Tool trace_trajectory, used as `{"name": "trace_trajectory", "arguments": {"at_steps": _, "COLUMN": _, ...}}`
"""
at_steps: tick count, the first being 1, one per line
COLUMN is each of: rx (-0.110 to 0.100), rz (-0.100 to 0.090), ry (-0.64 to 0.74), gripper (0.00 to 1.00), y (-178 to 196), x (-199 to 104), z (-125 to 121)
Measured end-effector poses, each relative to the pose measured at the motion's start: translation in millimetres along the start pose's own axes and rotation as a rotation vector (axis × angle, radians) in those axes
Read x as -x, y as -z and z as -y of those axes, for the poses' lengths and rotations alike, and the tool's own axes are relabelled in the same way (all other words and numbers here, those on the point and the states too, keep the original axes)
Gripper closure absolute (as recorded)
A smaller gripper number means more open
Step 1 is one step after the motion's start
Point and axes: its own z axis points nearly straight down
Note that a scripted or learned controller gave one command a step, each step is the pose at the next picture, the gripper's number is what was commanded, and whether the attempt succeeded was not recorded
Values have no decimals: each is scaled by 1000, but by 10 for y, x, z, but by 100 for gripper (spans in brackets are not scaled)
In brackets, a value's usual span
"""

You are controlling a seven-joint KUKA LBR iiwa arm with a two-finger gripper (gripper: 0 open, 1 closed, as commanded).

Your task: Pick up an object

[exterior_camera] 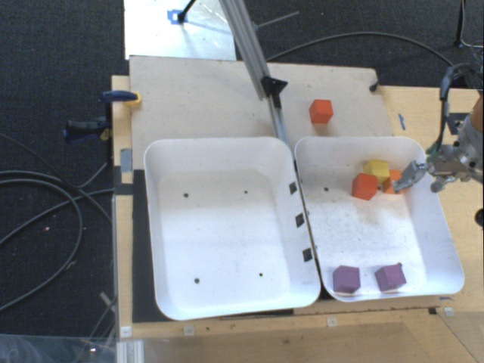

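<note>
Gripper [414,175]: reaches in from the right over the far right part of the right bin; I cannot tell how its fingers stand, and nothing is visibly between them.
Right bin [435,233]: holds five blocks.
Orange cube [364,186]: far half of the right bin, touching the yellow cube [376,169] just beyond it.
Small orange block [393,181]: right beside the gripper tip, partly hidden by it.
Purple cubes: one [346,278] and another [389,277] side by side along the near wall, slightly apart.
Left bin [162,203]: white, with a few dark dots on its floor.
Stray orange cube [321,111]: on the bench board beyond the right bin.
Blue clamp [113,97]: at the bench's far left edge.
</note>
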Motion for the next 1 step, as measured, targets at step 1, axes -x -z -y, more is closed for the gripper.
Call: {"name": "trace_trajectory", "arguments": {"at_steps": 1, "rx": 1, "rz": 3, "ry": -3, "gripper": 0, "y": -1051, "x": 115, "z": -789}}
